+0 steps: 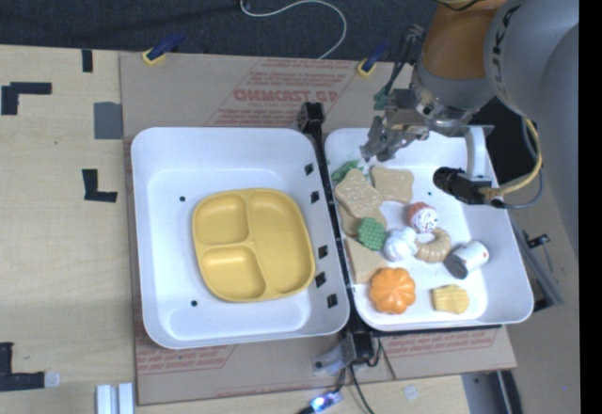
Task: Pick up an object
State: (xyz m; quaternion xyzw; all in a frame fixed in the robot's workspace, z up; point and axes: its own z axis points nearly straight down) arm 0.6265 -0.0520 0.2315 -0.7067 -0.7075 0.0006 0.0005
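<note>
Two white bins side by side on a sheet of cardboard (268, 92), the sheet pinned at its far edge by two blue clamps (162, 49). In the left bin (152, 163), a yellow divided plate (252, 245), flat and roughly central. In the right bin (513, 304), a huddle of toy food: two tan crackers (358, 197) lying near the far-left corner and touching each other, a green waffled piece (372, 234) just in front of them, a small green scrap (344, 169) against the left wall. Further toward the near side, an orange pumpkin (392, 290), with a yellow corn piece (450, 298) beside it on the right but apart from it. Between crackers and pumpkin, a red-and-white ball (423, 215), a white lump (399, 246), a tan ring (434, 249) and a grey-and-white cylinder (467, 257) — all packed close.

Reaching in from the right, the grey arm (527, 36), its gripper (386, 145) low over the far-left corner of the right bin, just above the far edge of the crackers. Open or closed — cannot tell from this angle. Nothing seen held.
</note>
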